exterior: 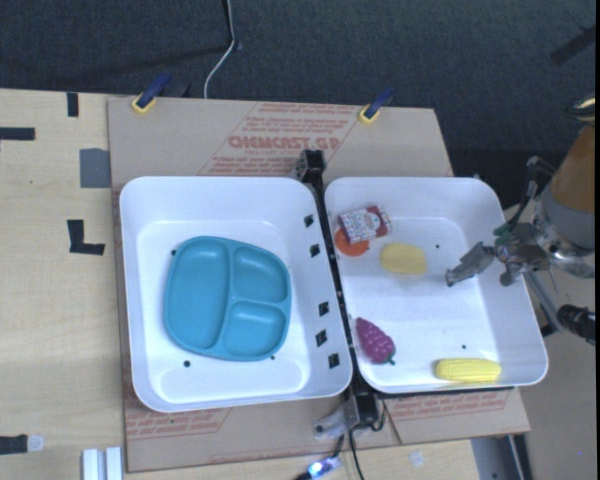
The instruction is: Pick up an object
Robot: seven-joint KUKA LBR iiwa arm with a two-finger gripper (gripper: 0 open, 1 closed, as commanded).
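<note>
In the right bin, close to its right wall: the gripper, over the white floor. Spread wide, with two dark fingers apart and nothing between them. Not touching any toy.

Just to the left of the gripper, near but apart: a yellow lump. Up and left of that, by the wall between the bins: a red and white packet, lying partly on a small orange round thing. Near the front left corner of the same bin: a purple bunch of grapes. Along the front wall, toward the right corner: a yellow corn cob, lying flat, well apart from the gripper.

In the left bin: a blue plate with three parts, lying flat in the middle.

Under both bins: a sheet of brown cardboard with red letters.
</note>
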